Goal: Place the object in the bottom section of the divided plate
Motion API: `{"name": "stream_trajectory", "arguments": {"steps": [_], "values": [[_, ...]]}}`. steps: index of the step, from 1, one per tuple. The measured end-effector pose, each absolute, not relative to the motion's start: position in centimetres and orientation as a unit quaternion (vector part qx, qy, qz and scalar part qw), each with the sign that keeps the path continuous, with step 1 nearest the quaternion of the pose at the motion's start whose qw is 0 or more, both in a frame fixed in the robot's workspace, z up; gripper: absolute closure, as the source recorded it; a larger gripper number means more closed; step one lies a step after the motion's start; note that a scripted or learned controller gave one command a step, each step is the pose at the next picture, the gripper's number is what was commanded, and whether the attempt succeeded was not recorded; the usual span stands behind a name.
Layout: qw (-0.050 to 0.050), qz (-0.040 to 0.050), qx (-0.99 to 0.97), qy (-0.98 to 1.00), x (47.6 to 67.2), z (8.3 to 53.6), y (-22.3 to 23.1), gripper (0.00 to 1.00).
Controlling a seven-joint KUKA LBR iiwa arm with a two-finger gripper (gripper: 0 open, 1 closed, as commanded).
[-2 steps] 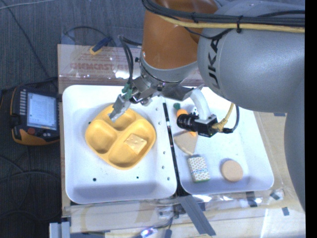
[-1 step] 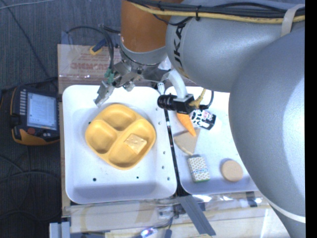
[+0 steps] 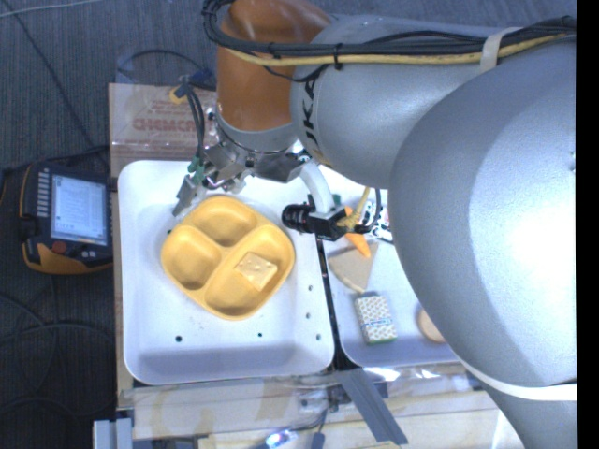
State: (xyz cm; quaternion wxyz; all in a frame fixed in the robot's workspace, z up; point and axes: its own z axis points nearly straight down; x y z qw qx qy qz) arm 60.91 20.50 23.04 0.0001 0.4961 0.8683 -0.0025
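Camera view, looking down at a slant: the left bin [image 3: 140, 344] holds a yellow divided plate [image 3: 227, 256] with three sections, set roughly at the middle of the bin floor. A pale square object [image 3: 255, 269] (flat, tan, possibly a cracker or a block; cannot tell which) lies inside the plate's lower right section, the one nearest the bottom of the frame, and sits fully within that section's rim. The other two sections show only bare yellow. The gripper [image 3: 208, 183] hangs just above the plate's upper edge, near the far wall of the left bin, apart from the object. Whether it is open or closed cannot be told at this angle. No item is visible in it. The grey arm [image 3: 468, 157] with its orange band [image 3: 257, 54] covers much of the right bin [image 3: 348, 349]. On the visible floor of that bin lie a green-dotted rectangular piece [image 3: 375, 317], a tan wedge [image 3: 353, 267] and a small orange piece [image 3: 358, 244]. A handheld pendant [image 3: 65, 216] with a lit screen rests on the floor left of the bins.
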Motion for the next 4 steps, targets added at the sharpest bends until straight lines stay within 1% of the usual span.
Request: {"name": "stream_trajectory", "arguments": {"steps": [1, 2, 3, 4], "values": [[0.001, -0.0016, 0.430, 0.903, 59.3, 28.9, 21.8, 0.00], [0.001, -0.0012, 0.504, 0.864, 55.4, 34.3, 21.2, 0.00], [0.000, -0.0014, 0.560, 0.828, 51.7, 35.4, 20.1, 0.00], [0.000, -0.0024, 0.611, 0.791, 59.6, 33.5, 22.2, 0.00]]}}
